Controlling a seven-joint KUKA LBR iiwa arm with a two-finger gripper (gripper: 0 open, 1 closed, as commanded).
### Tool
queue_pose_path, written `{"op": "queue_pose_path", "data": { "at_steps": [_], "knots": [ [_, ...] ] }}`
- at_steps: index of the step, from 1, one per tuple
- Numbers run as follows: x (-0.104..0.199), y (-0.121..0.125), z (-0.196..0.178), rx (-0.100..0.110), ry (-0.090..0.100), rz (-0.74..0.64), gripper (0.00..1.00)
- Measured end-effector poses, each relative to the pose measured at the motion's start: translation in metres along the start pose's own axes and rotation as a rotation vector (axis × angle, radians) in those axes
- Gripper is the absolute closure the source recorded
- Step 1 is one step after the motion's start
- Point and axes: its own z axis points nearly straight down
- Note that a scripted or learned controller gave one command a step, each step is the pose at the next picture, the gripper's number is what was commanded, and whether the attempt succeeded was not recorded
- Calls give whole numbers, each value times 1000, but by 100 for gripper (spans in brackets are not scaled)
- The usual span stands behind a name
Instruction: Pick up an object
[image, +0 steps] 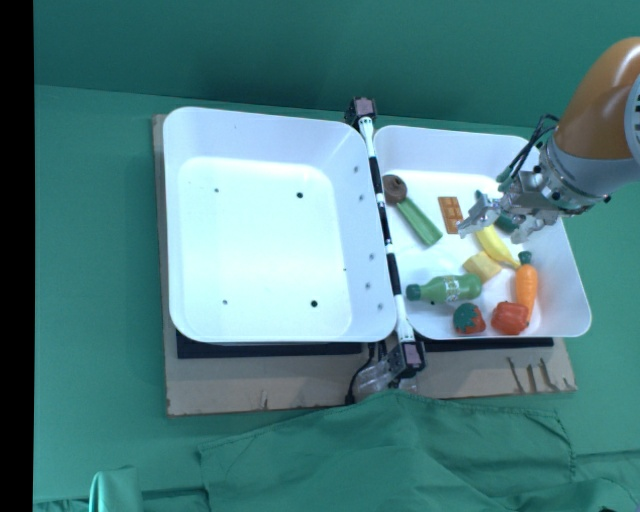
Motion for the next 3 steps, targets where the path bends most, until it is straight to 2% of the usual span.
{"op": "queue_pose_path", "data": {
  "at_steps": [1,2,3],
  "knots": [
    [-5,0,60,0,0,0,0],
    [-6,3,66,-10,-1,-2,0],
    [-9,6,52,-25,-8,2,100]
  ]
}}
